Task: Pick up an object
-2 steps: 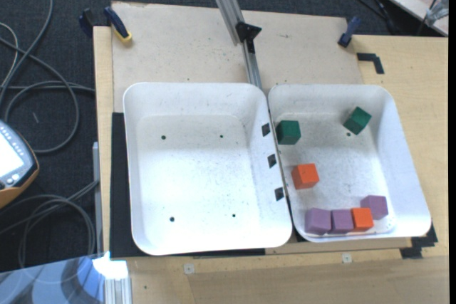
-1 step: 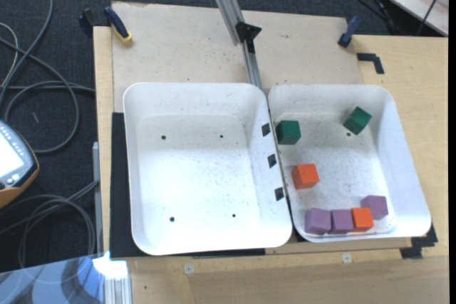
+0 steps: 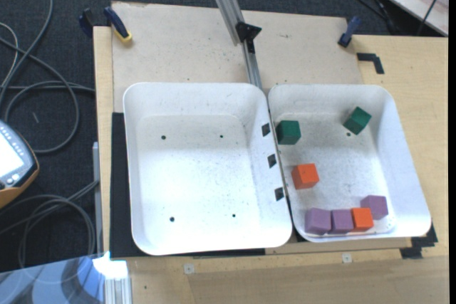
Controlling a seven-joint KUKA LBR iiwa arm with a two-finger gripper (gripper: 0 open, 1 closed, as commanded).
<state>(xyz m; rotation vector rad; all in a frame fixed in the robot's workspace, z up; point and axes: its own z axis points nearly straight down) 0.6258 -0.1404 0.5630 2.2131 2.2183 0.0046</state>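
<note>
The orange cube (image 3: 305,175) lies alone near the centre of the right bin (image 3: 406,153), clear of neighbours. It is judged light, rigid and matte, best taken across two opposite flat faces. Counted: two orange cubes, two green cubes (image 3: 288,132), three purple cubes (image 3: 318,220), the purples clustered at six o'clock. The state of the jaws cannot be told.

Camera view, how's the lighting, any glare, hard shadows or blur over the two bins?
Camera view: light is even and soft across the left white plastic bin and right white plastic bin; no blown-out glare; the green cube and orange cube throw only faint shadows; edges look slightly soft throughout.
</note>
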